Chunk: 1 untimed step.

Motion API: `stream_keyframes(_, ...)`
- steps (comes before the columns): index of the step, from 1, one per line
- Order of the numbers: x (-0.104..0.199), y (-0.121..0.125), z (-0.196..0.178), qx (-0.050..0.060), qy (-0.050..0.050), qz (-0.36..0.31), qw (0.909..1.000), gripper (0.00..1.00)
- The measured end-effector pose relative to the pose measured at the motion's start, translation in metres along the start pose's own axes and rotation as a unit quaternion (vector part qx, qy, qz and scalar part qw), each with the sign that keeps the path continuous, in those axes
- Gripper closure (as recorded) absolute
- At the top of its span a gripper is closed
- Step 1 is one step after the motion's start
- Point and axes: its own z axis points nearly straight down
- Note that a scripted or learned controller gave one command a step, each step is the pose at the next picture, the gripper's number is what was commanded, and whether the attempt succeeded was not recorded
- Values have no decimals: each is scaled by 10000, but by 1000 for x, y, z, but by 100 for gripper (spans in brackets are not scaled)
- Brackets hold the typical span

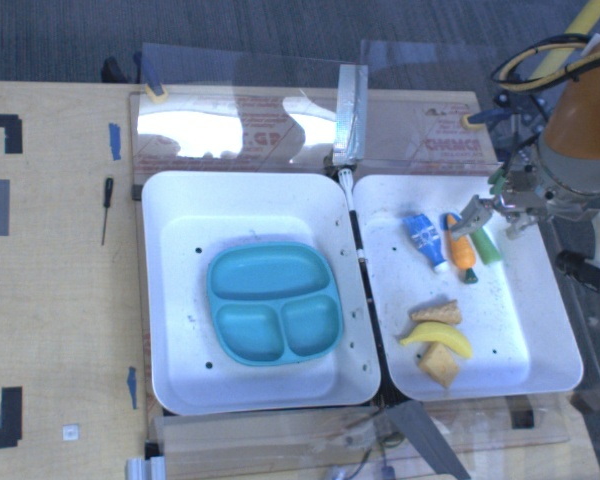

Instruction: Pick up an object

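Observation:
The right bin (540,358) holds a blue tube (425,240), an orange carrot-like piece (463,254) and a green piece (488,247) side by side near its far end. A yellow banana (438,338) lies between two tan bread-like chunks (436,313) (440,366) nearer the front. My gripper (497,218) hangs open over the bin's far right part, just above the top ends of the orange and green pieces. Nothing sits between its fingers (472,214).
The left bin (170,218) contains a teal divided plate (273,301). A clear wall with a metal post (349,113) stands behind both bins. Yellow and black cables (540,58) loop beside the arm at the upper right.

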Motion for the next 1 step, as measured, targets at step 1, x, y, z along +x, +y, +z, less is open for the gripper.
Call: stream_keyframes(1, 22, 51, 103, -18, -8, -827, 9966, 0)
